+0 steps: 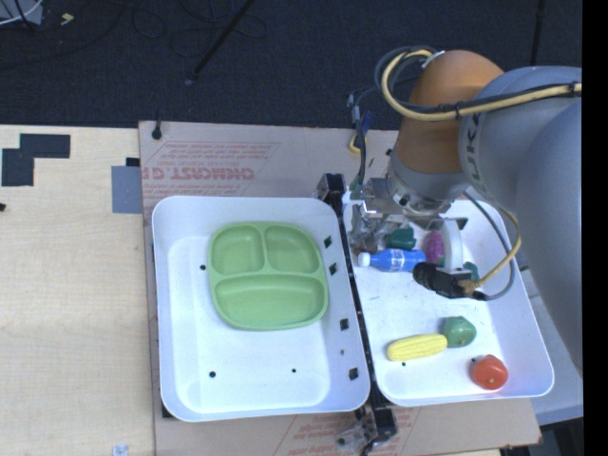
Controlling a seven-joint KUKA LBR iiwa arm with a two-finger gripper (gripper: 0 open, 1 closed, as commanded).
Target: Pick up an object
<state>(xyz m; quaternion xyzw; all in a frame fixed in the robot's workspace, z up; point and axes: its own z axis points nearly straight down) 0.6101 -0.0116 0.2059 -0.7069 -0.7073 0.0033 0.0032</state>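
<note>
Two white bins on the bench; take the divider [348, 283] between them as your landmark. Left of the divider: the left bin [180, 350], holding one green sectioned plate [267, 275]. Right of the divider: the right bin [518, 369], holding every candidate object. Blue bottle [391, 259], lying on its side just right of the divider; teal piece [403, 238] and magenta piece [434, 247] crowded beside it; yellow corn [416, 348] further down the divider and a little off it; dark green lump [460, 331] just beyond the corn; red fruit [489, 372] farthest from the divider, near the bin's outer corner. Gripper [380, 224]: low over the bottle cluster, close to the divider; you cannot tell how wide it stands, nor whether it has anything. Likely target is the bottle: come straight down and close across its narrow body. Room is tight against the divider and the neighbouring pieces; the corn and the red fruit have freer ground around them.
</note>
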